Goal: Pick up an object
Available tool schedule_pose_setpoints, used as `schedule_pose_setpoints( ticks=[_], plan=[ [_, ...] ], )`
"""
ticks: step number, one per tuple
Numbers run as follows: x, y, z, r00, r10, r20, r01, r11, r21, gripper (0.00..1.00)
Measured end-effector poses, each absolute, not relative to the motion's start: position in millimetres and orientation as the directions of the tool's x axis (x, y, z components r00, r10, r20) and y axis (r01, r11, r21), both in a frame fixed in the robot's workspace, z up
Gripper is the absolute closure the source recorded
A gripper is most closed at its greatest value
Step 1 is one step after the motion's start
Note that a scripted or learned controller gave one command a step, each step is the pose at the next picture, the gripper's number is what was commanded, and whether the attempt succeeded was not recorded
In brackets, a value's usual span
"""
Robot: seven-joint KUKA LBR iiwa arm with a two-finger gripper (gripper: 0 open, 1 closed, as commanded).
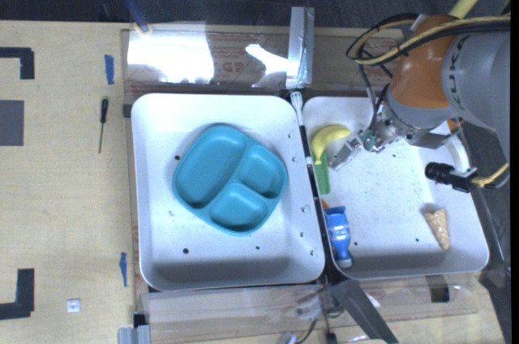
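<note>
In the right bin (397, 204), a yellow rounded object (327, 137) lies at the far left corner, with a green piece (322, 177) just below it along the left wall. A blue tube (338, 235) rests nearer the front on that same wall. A tan wedge-shaped piece (438, 227) lies at the right side. My gripper (344, 155) hangs low over the bin, right beside the yellow object and just above the green piece. Nothing is seen held in it.
The left bin (150, 196) holds a blue divided plate (231, 178). The grey arm with its orange band (418, 79) and cables covers the right bin's far right corner. A divider wall (308, 172) separates the two bins.
</note>
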State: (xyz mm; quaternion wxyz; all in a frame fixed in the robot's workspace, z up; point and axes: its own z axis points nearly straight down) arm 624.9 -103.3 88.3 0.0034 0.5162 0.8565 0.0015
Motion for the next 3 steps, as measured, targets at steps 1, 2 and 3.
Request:
schedule_pose_setpoints(
  ticks=[1,2,3],
  plan=[
    [508.2,-112.6,87.9,-0.477,0.879,-0.002,0.879,0.477,0.003,0.0],
    [581.8,-108.2,87.5,-0.364,0.931,-0.004,0.931,0.364,0.007,0.0],
    [663.5,-119.0,86.9,-0.381,0.925,0.0,0.925,0.381,0.0,0.0]
  ],
)
